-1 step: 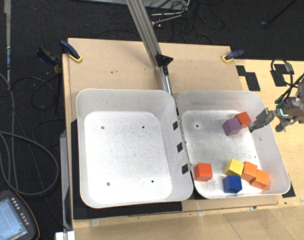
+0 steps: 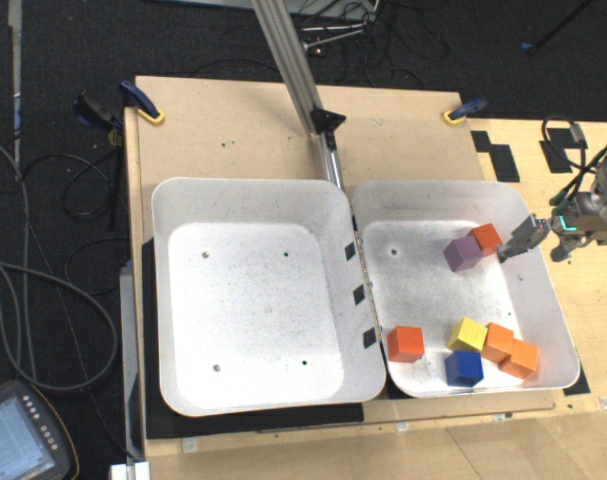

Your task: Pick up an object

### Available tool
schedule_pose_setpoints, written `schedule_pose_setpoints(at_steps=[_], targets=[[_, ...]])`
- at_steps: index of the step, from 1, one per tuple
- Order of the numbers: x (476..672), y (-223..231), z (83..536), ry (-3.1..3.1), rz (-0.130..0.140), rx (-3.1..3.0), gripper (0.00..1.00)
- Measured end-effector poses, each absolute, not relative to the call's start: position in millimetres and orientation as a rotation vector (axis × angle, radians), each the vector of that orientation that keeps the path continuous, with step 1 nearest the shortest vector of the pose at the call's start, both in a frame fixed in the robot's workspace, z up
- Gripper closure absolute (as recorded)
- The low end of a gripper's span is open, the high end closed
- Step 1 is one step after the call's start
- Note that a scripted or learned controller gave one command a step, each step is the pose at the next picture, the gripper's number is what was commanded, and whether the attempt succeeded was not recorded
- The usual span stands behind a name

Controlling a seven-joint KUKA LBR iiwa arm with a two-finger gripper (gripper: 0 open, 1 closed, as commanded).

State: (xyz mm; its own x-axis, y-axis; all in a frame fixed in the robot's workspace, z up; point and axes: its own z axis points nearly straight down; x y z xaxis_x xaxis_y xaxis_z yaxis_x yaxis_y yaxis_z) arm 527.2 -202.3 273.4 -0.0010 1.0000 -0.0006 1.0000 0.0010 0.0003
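Note:
The right bin (image 2: 423,383) holds several blocks. A purple cube (image 2: 463,253) touches a small orange block (image 2: 486,236) near the far right side. At the front lie an orange cube (image 2: 406,343), a yellow cube (image 2: 469,334), a blue cube (image 2: 464,368) and two more orange blocks (image 2: 499,341) (image 2: 521,358). My gripper (image 2: 538,247) hangs over the bin's right rim, open, with nothing between its fingers. Its left finger (image 2: 516,241) is just right of the small orange block.
The left bin (image 2: 173,298) sits beside the right one on a tan board. A metal pole (image 2: 288,53) slants in from the top toward the gap between the bins. Clamps (image 2: 143,103) (image 2: 465,110) grip the board's far corners.

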Motion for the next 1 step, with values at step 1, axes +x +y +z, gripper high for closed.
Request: schedule_pose_setpoints(at_steps=[1], targets=[[525.6,-208.1,211.2,2.224,-0.005,2.226,0.00]])
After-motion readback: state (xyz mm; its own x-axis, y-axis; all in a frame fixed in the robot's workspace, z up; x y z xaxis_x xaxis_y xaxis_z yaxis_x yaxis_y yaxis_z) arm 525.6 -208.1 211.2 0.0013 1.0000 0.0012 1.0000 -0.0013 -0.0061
